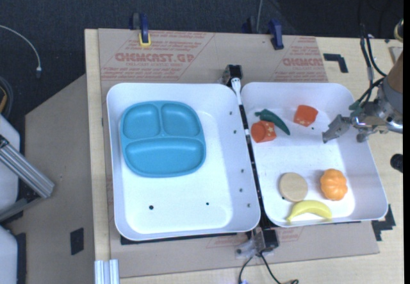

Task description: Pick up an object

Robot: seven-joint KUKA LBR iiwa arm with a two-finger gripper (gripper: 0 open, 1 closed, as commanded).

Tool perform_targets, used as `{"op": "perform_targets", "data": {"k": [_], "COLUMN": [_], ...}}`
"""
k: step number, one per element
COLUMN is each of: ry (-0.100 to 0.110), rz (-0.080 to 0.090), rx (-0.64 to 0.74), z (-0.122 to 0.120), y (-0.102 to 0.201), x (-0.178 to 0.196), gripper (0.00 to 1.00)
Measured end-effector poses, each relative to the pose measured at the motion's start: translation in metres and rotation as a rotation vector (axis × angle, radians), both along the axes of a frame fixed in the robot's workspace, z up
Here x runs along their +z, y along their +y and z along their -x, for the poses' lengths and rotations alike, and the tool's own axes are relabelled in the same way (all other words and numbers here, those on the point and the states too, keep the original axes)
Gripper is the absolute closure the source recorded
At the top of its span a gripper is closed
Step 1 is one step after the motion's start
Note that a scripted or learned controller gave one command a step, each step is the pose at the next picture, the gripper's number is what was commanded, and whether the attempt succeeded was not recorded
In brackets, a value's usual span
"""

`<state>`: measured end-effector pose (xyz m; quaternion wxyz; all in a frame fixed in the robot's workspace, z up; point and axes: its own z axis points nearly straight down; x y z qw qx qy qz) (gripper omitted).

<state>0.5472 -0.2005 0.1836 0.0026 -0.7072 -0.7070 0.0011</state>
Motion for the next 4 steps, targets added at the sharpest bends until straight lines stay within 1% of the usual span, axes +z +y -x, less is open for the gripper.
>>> {"op": "perform_targets", "data": {"k": [1,2,3,4], "ry": [0.002,-0.007,-0.012,-0.013], "rz": [0.0,0.004,0.005,0.005], "rx": [-0.001,0.0,0.002,0.002], "z": [0.008,0.006,0.006,-0.002], "y": [-0.007,-0.008,0.002,0.01], "x": [-0.055,-0.041,0.011,0.06], "gripper": [0.0,1.0,1.0,1.0]}}
